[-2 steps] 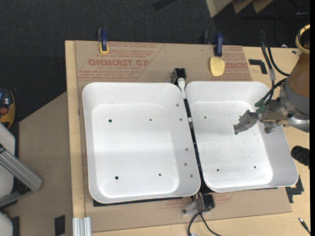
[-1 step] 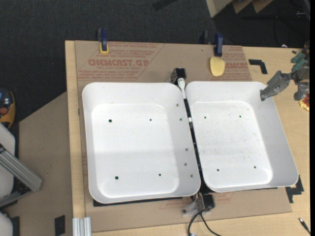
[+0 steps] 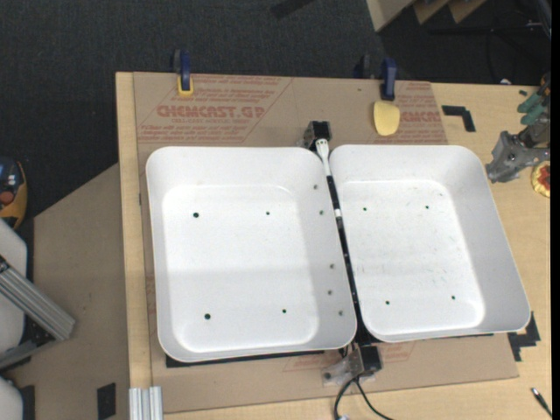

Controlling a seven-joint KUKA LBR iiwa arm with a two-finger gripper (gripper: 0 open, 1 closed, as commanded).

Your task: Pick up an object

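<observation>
You have two shallow white plastic bins side by side on a brown cardboard sheet (image 3: 131, 191) with red lettering along its far edge. The left bin (image 3: 227, 153) and the right bin (image 3: 411, 150) almost touch, and a thin black strip (image 3: 338, 230) runs along the gap between them. It goes from a small black fitting (image 3: 317, 133) at the far end to a cable plug (image 3: 366, 360) at the near end. Each bin floor shows four small dark dots, and the right floor looks faintly scuffed.

A blue clamp with a yellow pad (image 3: 183, 70) grips the sheet's far edge behind the left bin. A second blue clamp (image 3: 388, 77) sits behind the right bin, with a rounded yellow pad (image 3: 386, 117) just below it, close to that bin's far rim but outside it.

A grey metal piece (image 3: 514, 151) lies at the right, beside the right bin. You cannot tell from here which thing is to be picked, nor whether the claw is apart or together.
</observation>
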